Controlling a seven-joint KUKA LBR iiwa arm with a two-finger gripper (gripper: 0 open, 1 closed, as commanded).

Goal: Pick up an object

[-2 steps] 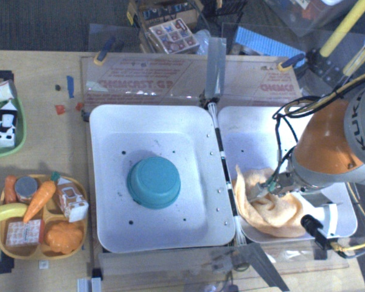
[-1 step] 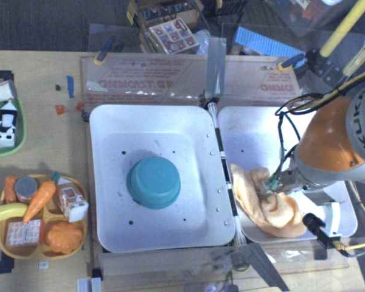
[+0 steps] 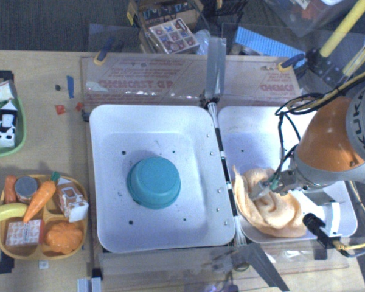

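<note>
The likeliest target, a crumpled cream-coloured cloth (image 3: 269,207), lies in the right bin (image 3: 249,126), bunched against that bin's near left corner beside the divider between the two bins. The gripper (image 3: 274,184) is down on the cloth's upper folds, at or just above the fabric, but its tip is too small and too muddled with the cloth to tell whether it is spread or closed, or whether any fabric sits inside it. The cloth appears to rest on the bin floor, so, as a judgement, the approach is done while the grasp is unconfirmed and the lift remains. In the left bin (image 3: 109,126) a teal bowl (image 3: 154,182) sits upside down near the middle, well apart from the arm (image 3: 331,145) and untouched.
</note>
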